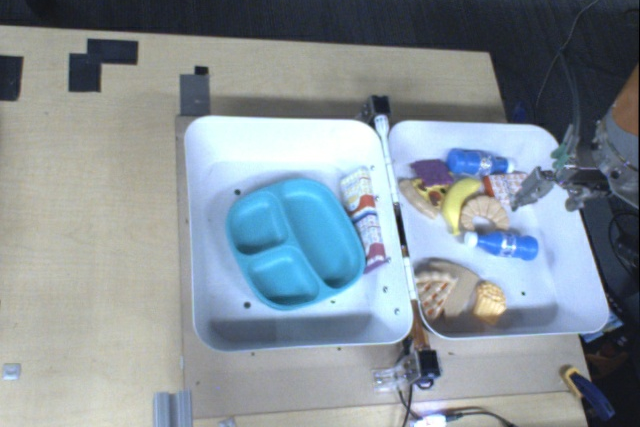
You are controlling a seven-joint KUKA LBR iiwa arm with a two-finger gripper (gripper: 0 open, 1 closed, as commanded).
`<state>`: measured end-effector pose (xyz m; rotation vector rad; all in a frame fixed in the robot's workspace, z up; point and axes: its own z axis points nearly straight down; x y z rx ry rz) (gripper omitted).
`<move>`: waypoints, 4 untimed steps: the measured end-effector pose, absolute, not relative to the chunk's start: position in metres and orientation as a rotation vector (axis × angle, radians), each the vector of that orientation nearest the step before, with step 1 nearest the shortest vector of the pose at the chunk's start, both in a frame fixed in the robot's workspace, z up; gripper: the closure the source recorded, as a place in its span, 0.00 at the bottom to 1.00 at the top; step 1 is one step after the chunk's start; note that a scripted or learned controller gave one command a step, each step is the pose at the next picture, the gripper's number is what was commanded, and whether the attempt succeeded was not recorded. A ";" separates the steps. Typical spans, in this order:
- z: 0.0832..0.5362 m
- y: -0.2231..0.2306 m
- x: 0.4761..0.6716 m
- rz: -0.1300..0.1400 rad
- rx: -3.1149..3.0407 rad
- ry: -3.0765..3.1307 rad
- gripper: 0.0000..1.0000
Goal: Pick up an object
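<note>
The right bin [565, 265] holds a heap of toy items. Among them are a yellow banana [457, 201], a blue bottle [478, 162] at the back, a second blue bottle [503, 244] lying in the middle, a purple piece [431, 171], a round tan bun [487, 211] and a bread-like piece [445, 289] at the front. My gripper [552, 193] hangs over the right side of this bin, just right of the bun and above the second bottle. It is open, and nothing sits between its fingers.
In the left bin [205, 215] lie a blue divided plate [293, 242] and a white and red packet [364, 215] against the divider. A small orange-brown toy [488, 301] rests at the right bin's front. Cables run along the bench's front edge.
</note>
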<state>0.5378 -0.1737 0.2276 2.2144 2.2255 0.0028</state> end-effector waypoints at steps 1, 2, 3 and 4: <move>0.088 -0.174 0.551 0.006 2.214 2.221 0.00; 0.100 -0.173 0.553 0.011 2.210 2.220 1.00; 0.100 -0.173 0.553 0.011 2.210 2.221 0.00; 0.111 -0.173 0.554 0.014 2.205 2.222 1.00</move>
